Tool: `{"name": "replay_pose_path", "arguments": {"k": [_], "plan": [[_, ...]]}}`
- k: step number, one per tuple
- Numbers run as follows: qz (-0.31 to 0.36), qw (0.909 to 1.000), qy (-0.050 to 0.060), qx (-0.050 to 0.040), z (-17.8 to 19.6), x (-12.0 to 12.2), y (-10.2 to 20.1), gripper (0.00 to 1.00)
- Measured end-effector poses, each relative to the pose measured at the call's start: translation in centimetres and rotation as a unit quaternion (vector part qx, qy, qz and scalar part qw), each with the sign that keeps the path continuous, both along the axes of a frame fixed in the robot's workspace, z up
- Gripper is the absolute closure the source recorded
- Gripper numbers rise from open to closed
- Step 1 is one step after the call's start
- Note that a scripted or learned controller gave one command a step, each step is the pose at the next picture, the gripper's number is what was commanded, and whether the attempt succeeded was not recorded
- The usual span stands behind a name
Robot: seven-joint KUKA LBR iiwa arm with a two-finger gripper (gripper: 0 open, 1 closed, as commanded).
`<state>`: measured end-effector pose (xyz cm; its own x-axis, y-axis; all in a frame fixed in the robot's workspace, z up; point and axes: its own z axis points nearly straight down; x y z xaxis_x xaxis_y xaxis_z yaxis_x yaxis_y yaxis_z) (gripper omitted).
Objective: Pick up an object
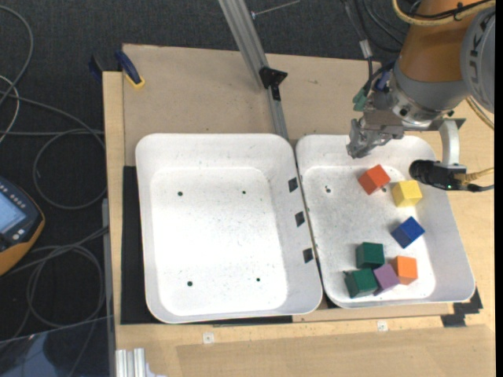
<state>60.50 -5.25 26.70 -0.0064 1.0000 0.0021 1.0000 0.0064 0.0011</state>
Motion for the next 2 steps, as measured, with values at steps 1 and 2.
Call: {"name": "replay_pose_path", "arguments": {"k": [1,2], "plan": [[0.0,1.0,0.0,0.0,0.3,0.5,5.5,1.0],[0.001,1.0,0.0,0.0001,-1.2,2.0,11.6,1.0]]}}
